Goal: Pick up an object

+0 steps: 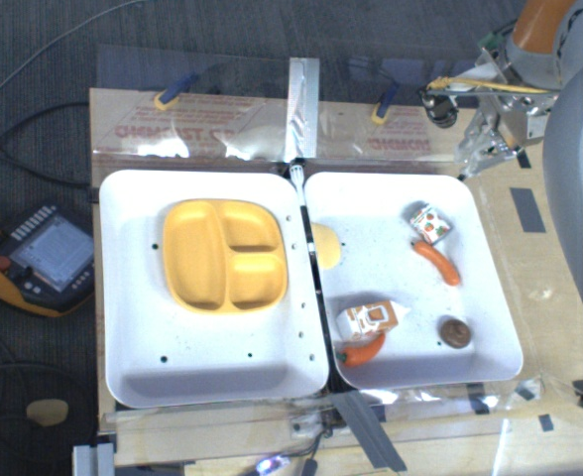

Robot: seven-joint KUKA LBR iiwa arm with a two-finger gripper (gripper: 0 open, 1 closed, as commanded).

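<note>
The right bin (490, 266) holds several small items. A white carton with red print (430, 223) lies near its back right, and an orange sausage (438, 262) lies just in front of it. Near the front sit a white and orange carton (371, 317), a red-orange piece (363, 350) under it, and a brown round lump (455, 333). A pale yellow disc (323, 245) leans at the bin's left wall. My gripper (492, 155) hangs outside the bin, beyond its back right corner, open with nothing between its fingers.
The left bin (133, 345) carries a yellow divided tray (224, 254). A metal divider (302, 97) and two clamps (175, 89) stand at the back. A control pendant (39, 261) and cables lie on the floor at left.
</note>
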